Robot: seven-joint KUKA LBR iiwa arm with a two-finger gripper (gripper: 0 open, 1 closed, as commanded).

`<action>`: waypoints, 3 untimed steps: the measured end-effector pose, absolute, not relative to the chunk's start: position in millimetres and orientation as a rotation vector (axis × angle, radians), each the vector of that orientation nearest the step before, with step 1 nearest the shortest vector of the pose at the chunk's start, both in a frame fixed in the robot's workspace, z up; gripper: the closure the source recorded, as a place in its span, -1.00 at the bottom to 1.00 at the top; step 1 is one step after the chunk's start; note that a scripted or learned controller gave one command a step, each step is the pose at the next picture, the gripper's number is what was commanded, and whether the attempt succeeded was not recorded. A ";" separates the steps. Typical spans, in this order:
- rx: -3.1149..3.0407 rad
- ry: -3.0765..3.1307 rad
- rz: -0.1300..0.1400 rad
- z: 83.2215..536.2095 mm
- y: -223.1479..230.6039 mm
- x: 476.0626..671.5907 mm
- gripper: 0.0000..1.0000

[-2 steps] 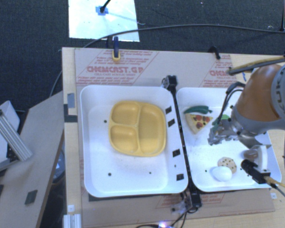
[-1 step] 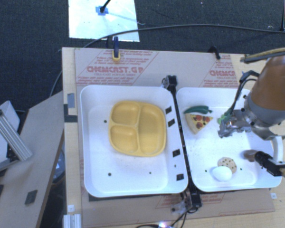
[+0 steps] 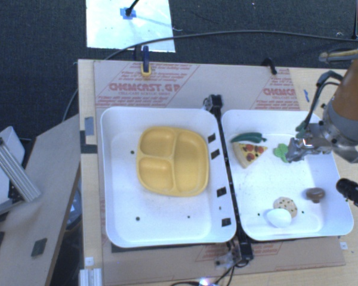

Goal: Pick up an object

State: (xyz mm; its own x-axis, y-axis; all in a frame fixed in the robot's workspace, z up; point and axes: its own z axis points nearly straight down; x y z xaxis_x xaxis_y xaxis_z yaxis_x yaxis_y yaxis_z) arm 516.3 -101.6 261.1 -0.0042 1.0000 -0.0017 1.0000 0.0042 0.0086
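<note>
In the right bin [image 3: 328, 177] lie a pizza slice [image 3: 250, 152], a dark green pepper [image 3: 248, 137], a green leafy piece [image 3: 280, 152], a brown lump [image 3: 314, 193], a cookie [image 3: 285, 205] and a white egg [image 3: 279, 218]. My gripper [image 3: 293, 152] hangs low at the bin's upper right, right beside the green leafy piece. Its tips are dark and small against the bin, so I cannot make out their state or whether they touch the leafy piece.
The left bin [image 3: 122, 177] holds a yellow divided plate [image 3: 172, 160]. A black divider with clips [image 3: 222, 171] runs between the bins. The grey and orange arm [image 3: 349, 106] covers the right bin's upper right corner. A cable arcs across the bench's back.
</note>
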 end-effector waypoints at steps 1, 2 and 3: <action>2.212 2.231 0.003 245.9 -48.4 508.0 1.00; 2.211 2.233 0.003 230.5 4.4 505.4 1.00; 2.212 2.232 0.003 222.4 57.0 494.7 1.00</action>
State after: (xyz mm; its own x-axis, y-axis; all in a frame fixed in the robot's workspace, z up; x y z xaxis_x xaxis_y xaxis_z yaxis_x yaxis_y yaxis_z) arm 494.7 57.0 222.4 -0.0093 1.0000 0.0021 1.0000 0.0093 0.0006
